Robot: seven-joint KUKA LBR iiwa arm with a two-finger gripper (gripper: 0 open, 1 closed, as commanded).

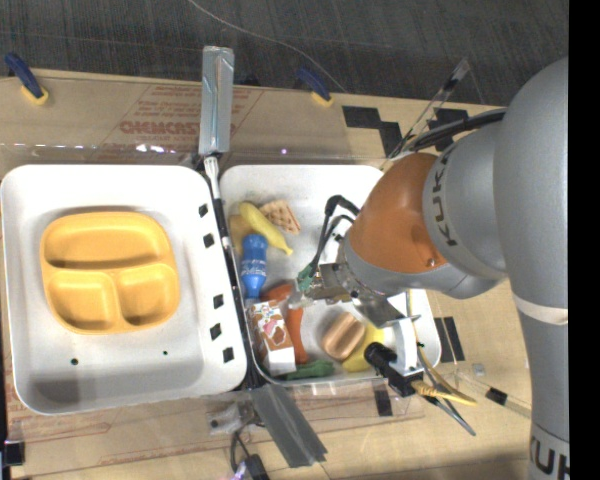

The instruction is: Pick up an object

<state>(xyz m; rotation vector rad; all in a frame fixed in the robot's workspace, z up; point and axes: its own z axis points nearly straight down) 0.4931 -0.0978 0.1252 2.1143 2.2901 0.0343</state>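
The right bin (280, 173) holds a jumble of play food. A yellow banana (263, 227) lies at its upper left beside a tan waffle piece (281, 215). Below them stands a blue bottle (253, 264). A red-and-white packet (273, 334) and an orange-red piece (294, 328) lie lower down, with a green strip (310, 370) along the front wall. A brown bun (342, 337) and a yellow piece (360, 356) sit to the right. My gripper (313, 282) hangs low over the bin's middle, just above the orange-red piece, under the orange wrist band (400, 223).
The left bin (20, 268) carries a yellow compartment tray (108, 268). A metal divider post (216, 98) stands between the bins at the back. The grey arm (510, 208) covers the right bin's right side. Blue clamps (27, 77) grip the bench's back edge.
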